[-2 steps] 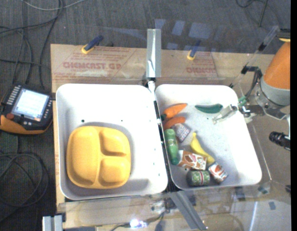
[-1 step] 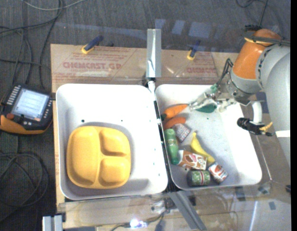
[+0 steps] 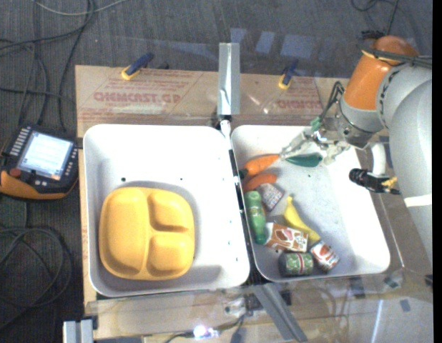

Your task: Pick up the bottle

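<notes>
The green bottle (image 3: 257, 217) lies lengthwise along the left wall of the right bin (image 3: 364, 220), just below a small red piece. My gripper (image 3: 307, 153) hangs over the far part of that bin, up and to the right of the bottle and well apart from it. It is open, with nothing between its teal-tipped fingers. Its left fingertip is close to the right end of an orange carrot (image 3: 262, 164).
Beside the bottle are a yellow banana (image 3: 298, 220), a small carton (image 3: 287, 238), a green can (image 3: 296, 264), a red-and-white can (image 3: 325, 256) and a grey packet (image 3: 272, 196). The left bin (image 3: 99, 148) holds a yellow divided tray (image 3: 146, 231). The right bin's right half is bare.
</notes>
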`<state>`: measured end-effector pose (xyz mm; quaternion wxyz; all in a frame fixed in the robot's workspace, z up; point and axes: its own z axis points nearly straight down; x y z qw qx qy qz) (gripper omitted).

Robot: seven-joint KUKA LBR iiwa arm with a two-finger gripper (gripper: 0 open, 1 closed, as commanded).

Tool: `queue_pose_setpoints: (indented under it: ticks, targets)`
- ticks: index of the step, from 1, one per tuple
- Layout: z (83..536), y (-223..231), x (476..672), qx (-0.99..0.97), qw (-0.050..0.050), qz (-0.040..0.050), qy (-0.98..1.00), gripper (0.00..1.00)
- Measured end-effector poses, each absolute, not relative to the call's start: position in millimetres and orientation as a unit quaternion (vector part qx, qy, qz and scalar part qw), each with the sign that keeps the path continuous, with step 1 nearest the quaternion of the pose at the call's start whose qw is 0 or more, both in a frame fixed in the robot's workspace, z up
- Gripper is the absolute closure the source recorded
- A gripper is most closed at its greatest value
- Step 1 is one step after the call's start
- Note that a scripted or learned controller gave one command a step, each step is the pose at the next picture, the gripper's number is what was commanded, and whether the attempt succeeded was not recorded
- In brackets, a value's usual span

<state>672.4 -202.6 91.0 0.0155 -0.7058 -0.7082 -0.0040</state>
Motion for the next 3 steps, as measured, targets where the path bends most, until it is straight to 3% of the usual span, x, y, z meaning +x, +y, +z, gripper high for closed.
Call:
queue_pose_setpoints:
  ticks: [1, 2, 3]
  targets:
    - [102, -207, 673.6, -0.705, 0.008, -0.0027, -0.709, 1.0]
    - [128, -182, 668.4, -0.777, 0.001, 0.0008, -0.63, 1.0]
    - [128, -182, 668.2, -0.777, 0.0, 0.0016, -0.63, 0.0]
